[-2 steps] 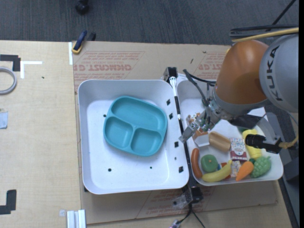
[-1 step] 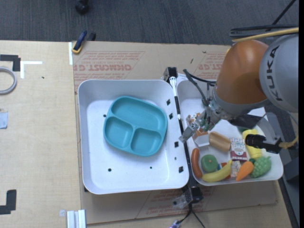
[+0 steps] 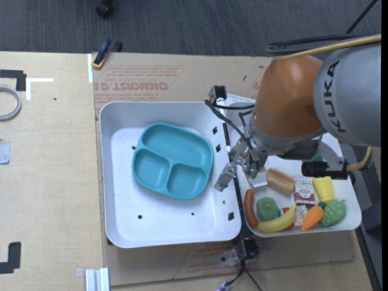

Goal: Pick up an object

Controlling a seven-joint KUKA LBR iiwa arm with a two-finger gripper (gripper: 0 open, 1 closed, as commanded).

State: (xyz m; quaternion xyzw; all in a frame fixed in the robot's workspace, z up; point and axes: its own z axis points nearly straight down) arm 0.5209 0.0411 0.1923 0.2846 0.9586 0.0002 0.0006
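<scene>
Left of the gripper point(image 3: 233, 170): a shallow white bin point(image 3: 109, 180) with a teal three-compartment plate point(image 3: 173, 161) lying flat near its middle, slightly turned, well apart from the gripper. Nothing on the plate.

Right of and below the gripper: the second white bin point(image 3: 303, 233), crowded with toy food.
- Just below-right of it, a red-brown sausage point(image 3: 249, 206), lying lengthwise along the bin's left wall.
- Beside that, a round green toy point(image 3: 267, 208), touching a yellow banana point(image 3: 277, 222) curved beneath it.
- Farther right, an orange carrot point(image 3: 310, 217), tilted, tip toward the banana.
- Beyond it, a knobbly green piece point(image 3: 333, 213) at the far corner.
- Directly right of the gripper, a tan bread roll point(image 3: 280, 180), the nearest of the upper row.
- Then a red-and-white carton point(image 3: 303, 191) and a yellow bottle point(image 3: 323, 188), side by side.

All small, glossy, bright-coloured, none lifted, all resting in the bin.

Grey arm point(image 3: 351, 96) in from the right, bent down steeply, its orange band point(image 3: 288, 96) bulking above the right bin's upper part. Gripper low over the wall shared by the two bins, pointing down and leftward. Whether released or clenched: cannot tell. No toy visibly in its grasp.

Under both bins, a brown cardboard sheet point(image 3: 139, 77).
</scene>
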